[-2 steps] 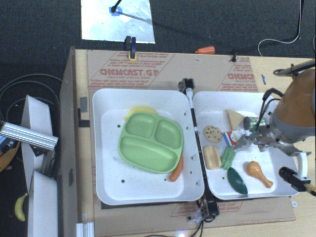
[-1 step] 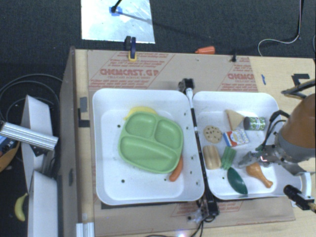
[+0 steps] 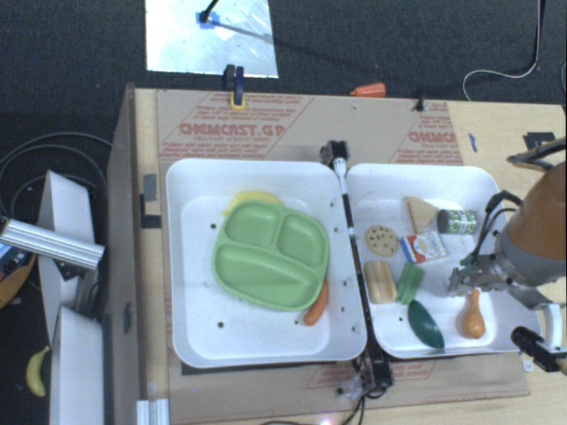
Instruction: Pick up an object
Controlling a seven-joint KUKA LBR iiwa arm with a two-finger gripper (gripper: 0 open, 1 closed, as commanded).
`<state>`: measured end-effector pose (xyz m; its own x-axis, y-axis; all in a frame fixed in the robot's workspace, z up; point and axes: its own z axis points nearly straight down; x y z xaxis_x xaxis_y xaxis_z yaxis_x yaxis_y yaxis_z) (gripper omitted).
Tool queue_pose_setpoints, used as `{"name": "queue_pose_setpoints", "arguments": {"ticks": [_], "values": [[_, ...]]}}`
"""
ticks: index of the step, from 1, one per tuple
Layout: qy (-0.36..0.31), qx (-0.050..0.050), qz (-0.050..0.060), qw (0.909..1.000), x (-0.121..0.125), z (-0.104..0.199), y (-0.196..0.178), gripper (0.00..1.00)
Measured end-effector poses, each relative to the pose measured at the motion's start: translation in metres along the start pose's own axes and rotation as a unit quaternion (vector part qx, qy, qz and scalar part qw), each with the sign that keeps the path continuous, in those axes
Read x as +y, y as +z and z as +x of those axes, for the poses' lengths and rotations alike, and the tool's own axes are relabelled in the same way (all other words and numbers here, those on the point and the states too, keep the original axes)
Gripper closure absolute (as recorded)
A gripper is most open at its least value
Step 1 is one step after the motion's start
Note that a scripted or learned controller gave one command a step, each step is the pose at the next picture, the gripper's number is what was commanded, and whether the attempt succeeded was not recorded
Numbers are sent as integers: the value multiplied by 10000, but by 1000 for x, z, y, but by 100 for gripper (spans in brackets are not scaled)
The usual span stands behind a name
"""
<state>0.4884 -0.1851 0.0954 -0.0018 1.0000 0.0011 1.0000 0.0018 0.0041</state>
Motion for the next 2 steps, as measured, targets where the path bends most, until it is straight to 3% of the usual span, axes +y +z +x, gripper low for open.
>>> {"name": "queue_pose_setpoints", "arguments": {"ticks": [1,2], "values": [[-8,-40,-53,10000,10,-18,-117,100],[-2,-12,4,10000,8,-17,-110,0]]}}
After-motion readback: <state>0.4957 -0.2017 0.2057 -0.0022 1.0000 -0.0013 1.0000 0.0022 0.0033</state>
